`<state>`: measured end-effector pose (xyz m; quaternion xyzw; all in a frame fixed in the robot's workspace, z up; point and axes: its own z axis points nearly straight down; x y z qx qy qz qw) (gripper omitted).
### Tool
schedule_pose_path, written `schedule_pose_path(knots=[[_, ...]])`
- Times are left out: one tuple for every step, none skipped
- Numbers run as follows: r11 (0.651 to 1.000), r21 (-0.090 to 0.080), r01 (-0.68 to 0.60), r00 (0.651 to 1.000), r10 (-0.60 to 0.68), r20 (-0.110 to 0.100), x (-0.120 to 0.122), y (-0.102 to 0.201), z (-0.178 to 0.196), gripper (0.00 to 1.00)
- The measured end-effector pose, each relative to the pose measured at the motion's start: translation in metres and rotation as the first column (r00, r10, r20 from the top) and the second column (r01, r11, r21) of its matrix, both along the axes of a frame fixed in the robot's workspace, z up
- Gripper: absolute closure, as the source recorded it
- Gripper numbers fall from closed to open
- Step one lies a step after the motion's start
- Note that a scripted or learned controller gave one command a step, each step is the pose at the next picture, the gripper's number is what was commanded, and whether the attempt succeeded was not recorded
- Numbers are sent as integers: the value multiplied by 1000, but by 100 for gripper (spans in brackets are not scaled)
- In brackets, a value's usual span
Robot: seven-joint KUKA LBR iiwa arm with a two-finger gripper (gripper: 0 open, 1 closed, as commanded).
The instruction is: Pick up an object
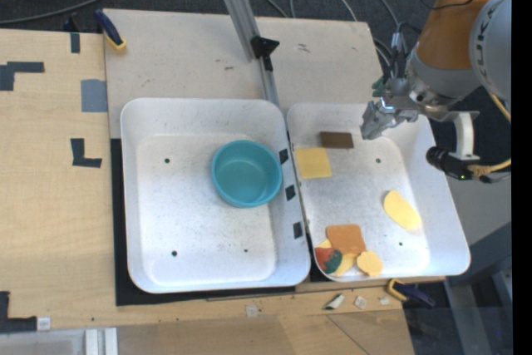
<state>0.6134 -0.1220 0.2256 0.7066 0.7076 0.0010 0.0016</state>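
Over the right bin's [432, 179] far edge — hand [371, 129], grip unreadable — open floor beneath.

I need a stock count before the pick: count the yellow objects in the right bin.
3: a flat yellow square near the right bin's left wall, a yellow oval piece right of centre, and a small yellow piece by the front rim.
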Motion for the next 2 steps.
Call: schedule_pose_path(knots=[[1000, 0, 0, 1000, 0, 1, 1, 0, 53, 100], [1000, 2, -4, 1000, 4, -6, 12, 50, 32, 100]])
